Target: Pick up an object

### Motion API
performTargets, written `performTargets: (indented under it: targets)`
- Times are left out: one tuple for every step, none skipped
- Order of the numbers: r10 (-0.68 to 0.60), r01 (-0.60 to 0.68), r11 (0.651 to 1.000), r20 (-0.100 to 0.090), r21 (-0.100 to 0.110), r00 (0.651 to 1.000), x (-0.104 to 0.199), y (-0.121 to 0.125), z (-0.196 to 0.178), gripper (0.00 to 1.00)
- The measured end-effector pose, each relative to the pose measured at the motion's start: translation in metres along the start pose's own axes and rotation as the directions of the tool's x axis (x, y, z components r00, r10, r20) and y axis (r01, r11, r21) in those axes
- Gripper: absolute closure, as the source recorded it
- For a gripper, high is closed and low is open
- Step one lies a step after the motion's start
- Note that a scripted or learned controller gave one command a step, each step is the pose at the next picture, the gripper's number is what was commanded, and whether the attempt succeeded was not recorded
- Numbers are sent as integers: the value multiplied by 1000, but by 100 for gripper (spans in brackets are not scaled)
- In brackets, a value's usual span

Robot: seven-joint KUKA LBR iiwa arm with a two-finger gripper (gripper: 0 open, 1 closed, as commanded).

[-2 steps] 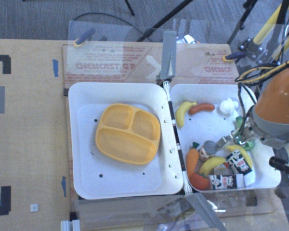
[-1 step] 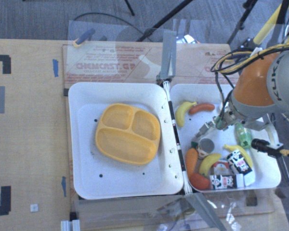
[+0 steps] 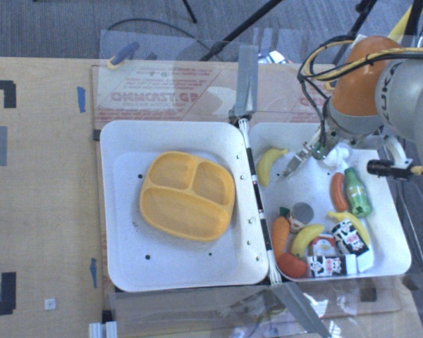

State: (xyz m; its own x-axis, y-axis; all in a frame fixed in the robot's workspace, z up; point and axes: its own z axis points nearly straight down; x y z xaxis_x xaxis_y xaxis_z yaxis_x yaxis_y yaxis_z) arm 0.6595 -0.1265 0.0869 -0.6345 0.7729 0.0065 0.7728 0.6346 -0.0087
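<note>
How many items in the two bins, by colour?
Yellow or yellow-orange: 4 (divided plate, banana, banana, banana)
Orange or red: 3 (carrot, hot dog, red piece)
Green: 1 (bottle)
Black-and-white: 2 (cartons)
Grey: 1 (disc)
Total: 11

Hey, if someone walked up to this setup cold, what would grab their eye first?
Probably the big yellow divided plate lying alone in the left bin. Next, the colourful heap of toy food in the right bin, with a banana apart at its upper left and the gripper hanging just beside that.
</note>
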Motion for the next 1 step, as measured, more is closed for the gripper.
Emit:
performTargets:
  targets:
    - [-92, 92, 996, 13, -11, 996, 21, -78, 1, 0]
